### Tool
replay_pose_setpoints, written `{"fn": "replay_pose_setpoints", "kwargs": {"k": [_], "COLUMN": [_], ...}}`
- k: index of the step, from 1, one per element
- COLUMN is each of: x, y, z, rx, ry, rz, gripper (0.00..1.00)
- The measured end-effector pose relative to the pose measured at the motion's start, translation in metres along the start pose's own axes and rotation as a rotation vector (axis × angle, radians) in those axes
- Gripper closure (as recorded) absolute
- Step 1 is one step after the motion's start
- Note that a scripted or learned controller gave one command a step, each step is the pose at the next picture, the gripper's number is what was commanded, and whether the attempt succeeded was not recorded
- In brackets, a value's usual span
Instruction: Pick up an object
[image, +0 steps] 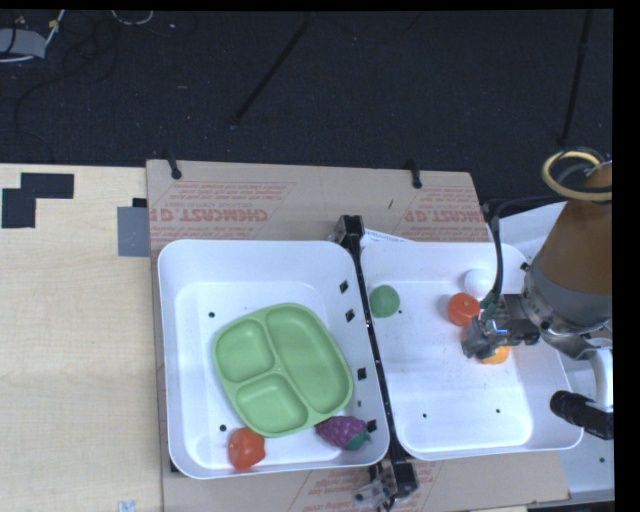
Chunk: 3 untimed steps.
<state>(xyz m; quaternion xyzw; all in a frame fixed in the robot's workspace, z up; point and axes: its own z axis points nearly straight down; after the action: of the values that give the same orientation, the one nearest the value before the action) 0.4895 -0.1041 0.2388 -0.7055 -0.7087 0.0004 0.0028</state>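
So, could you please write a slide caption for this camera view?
Gripper low in the right bin over an orange object; green tray in the left bin.

A pale wooden bench (70, 330) fills the left and middle of the frame, bearing a printed cardboard sheet (300, 205) at centre, on which two shallow white bins sit side by side, the left bin (185, 275) touching the right bin (440, 440).

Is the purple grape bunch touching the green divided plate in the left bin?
Touching, as far as the camera view shows: the purple grape bunch lies against the lower right rim of the green divided plate, with no white bin floor between them.
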Motion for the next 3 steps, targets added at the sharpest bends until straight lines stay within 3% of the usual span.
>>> {"fn": "replay_pose_setpoints", "kwargs": {"k": [1,3], "x": [0.048,0.153], "y": [0.006,0.002], "z": [-0.005,0.02], "rx": [-0.002,0.002], "ry": [-0.002,-0.002], "rz": [0.001,0.002], "gripper": [1.0,1.0]}}
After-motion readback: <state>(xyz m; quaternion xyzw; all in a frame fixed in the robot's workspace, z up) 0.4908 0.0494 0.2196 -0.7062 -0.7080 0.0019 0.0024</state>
